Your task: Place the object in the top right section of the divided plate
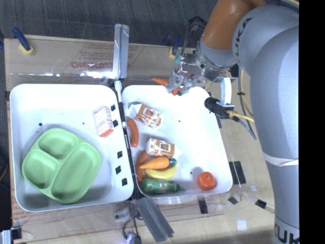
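Two white bins: green divided plate [61, 165] in the left; gripper [177, 84] over the right bin's [213, 136] rim, pinching an orange object [174, 90].

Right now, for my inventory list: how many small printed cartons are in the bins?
3: one small printed carton in the left bin, two in the right. Others may be hidden.

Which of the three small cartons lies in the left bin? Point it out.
The carton lying alone above the green divided plate is in the left bin. The other two cartons lie in the right bin among the toy food.
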You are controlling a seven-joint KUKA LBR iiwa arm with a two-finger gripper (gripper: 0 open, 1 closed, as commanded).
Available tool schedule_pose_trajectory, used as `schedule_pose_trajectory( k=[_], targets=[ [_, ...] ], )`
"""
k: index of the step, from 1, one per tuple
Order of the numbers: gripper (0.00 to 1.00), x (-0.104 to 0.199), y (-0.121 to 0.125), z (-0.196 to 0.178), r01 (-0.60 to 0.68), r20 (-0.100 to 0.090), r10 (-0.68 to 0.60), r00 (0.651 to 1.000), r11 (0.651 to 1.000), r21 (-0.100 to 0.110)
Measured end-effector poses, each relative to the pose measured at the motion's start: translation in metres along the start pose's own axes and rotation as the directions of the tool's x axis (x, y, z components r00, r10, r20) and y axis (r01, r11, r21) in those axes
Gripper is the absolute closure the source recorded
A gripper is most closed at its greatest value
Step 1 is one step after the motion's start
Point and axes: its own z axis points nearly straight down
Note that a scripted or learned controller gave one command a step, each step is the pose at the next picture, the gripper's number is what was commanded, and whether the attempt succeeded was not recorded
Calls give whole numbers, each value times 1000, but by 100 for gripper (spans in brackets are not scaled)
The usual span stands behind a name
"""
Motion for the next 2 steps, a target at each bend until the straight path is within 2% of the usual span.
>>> schedule_pose_trajectory(
  k=[1,2],
  targets=[
    [100,-4,-47,0,201,0,-201,980,980,1],
    [100,97,-94,49,216,0,-216,976,976,1]
  ],
)
